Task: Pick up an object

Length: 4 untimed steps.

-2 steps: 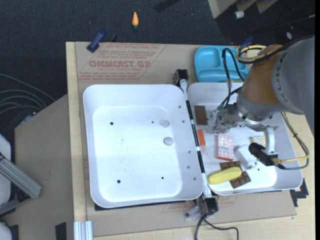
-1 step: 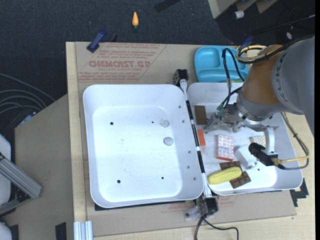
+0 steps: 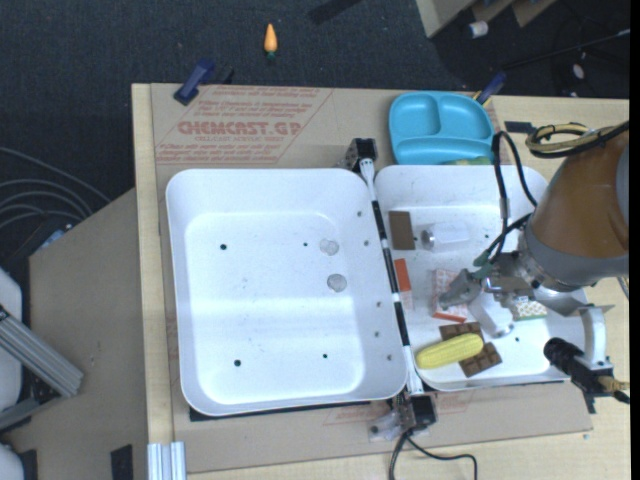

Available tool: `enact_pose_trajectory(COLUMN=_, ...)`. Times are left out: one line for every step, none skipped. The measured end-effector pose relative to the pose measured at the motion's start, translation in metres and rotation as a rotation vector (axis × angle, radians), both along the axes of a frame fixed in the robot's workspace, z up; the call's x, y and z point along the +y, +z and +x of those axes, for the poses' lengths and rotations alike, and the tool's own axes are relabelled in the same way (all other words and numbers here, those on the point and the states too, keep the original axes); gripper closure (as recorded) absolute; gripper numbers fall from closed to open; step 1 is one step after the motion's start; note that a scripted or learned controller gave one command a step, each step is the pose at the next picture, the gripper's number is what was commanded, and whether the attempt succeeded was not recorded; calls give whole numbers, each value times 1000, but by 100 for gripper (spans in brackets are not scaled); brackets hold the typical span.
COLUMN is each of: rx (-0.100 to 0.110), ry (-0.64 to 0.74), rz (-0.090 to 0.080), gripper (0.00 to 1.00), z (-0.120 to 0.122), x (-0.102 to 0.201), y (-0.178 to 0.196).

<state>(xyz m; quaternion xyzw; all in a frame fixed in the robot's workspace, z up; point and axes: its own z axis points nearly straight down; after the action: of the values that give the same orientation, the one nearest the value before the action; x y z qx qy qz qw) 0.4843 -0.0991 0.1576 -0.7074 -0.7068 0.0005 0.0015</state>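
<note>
While the gripper (image 3: 478,293) hangs low in the right bin (image 3: 440,183), corn (image 3: 449,350) lies by the front edge. Can't tell its grip state.

A yellow corn cob (image 3: 449,350) lay on its side near the right bin's (image 3: 520,370) front edge, touching a brown block (image 3: 480,359); a brown card (image 3: 400,230) lay farther back.

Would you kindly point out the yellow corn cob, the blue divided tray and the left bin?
yellow corn cob (image 3: 449,350), camera view, middle of the cob.
blue divided tray (image 3: 440,128), camera view, large compartment floor.
left bin (image 3: 270,298), camera view, bare floor.
</note>
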Motion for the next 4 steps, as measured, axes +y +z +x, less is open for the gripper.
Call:
enact_pose_trajectory(rx=-3, ry=2, rz=-1, gripper=0, z=68, x=6, y=-74)
enact_pose_trajectory(rx=-5, ry=1, rz=-2, gripper=100, z=69, x=6, y=-64)
enact_pose_trajectory(rx=-4, ry=2, rz=0, gripper=100, z=98, x=86, y=27)
enact_pose_trajectory(rx=0, ry=2, rz=0, gripper=100, z=26, x=129, y=92)
